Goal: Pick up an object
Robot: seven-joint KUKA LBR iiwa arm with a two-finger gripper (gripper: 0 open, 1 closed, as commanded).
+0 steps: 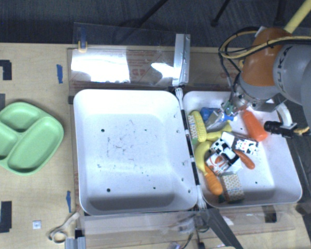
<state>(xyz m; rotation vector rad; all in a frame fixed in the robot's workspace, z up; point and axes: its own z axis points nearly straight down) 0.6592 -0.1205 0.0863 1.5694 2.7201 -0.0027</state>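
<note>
In the right bin [280, 188], upper-left corner, the gripper [229, 108] sits low over the blue-wrapped item [211, 114] beside the corn cob [198, 126], seemingly going for a pick; finger state can't be told.

The bench [31, 66] bears two white bins [129, 149] (side by side) and a green plate [23, 137].

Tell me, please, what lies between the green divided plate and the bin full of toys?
In the camera view, the other white bin lies between the green plate and the toy-filled bin. A strip of bare bench separates plate and bin.
</note>
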